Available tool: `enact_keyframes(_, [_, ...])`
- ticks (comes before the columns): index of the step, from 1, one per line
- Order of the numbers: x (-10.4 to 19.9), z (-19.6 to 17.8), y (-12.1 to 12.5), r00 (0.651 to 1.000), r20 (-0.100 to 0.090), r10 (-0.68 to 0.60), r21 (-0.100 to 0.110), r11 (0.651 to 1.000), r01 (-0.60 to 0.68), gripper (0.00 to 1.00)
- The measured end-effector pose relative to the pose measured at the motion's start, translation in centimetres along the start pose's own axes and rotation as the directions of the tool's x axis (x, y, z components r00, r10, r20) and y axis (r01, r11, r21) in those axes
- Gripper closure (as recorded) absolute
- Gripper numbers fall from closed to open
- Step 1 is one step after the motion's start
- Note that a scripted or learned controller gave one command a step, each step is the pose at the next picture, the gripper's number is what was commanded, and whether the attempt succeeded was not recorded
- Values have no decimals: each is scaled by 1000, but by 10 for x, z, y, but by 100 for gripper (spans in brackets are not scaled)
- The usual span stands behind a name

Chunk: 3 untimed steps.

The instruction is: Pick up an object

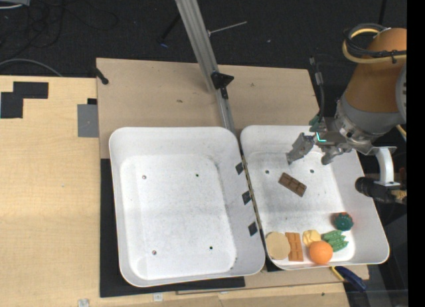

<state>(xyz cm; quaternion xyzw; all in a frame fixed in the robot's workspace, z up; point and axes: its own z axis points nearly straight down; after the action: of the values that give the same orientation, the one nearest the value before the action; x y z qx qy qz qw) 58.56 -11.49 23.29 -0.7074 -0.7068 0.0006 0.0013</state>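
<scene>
Camera view, looking down at a slant on two white bins. Left bin (pixel 133 159) shows bare floor. Right bin (pixel 265 141) holds all the objects.

Gripper (pixel 316 149) hangs over the upper part of the right bin, fingers spread, nothing between them. One finger (pixel 300 148) points toward 8 o'clock, the other sits at the wrist's 5 o'clock side. Grey arm with orange band (pixel 372 86) enters from 3 o'clock.

Nearest object: a brown block (pixel 292 184), flat on the bin floor, alone near the bin's middle. It lies at about 7 o'clock from the gripper, near but clearly apart from the fingertips. Its long axis runs from 10 to 4 o'clock. Judged the likeliest pick, since it has open floor all round; the fingers would want to close across its short side.

Cluster along the bin's lower edge, at 6 o'clock from the gripper and well apart: pale round piece (pixel 277 245), tan slab (pixel 295 246), yellow piece (pixel 311 236), orange ball (pixel 321 252), green piece (pixel 335 239), dark teal knob (pixel 342 221). These touch or crowd one another, so harder to take singly.

Hard to read: gripper height above the floor cannot be told. The small items' true shapes are too small to make out.
</scene>
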Motion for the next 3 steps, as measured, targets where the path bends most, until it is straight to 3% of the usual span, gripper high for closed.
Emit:
enact_keyframes(2, [9,89,2,1000,-1,1,5,1000,-1,0])
enact_keyframes(3, [9,138,4,1000,3,3,-3,1000,-3,0])
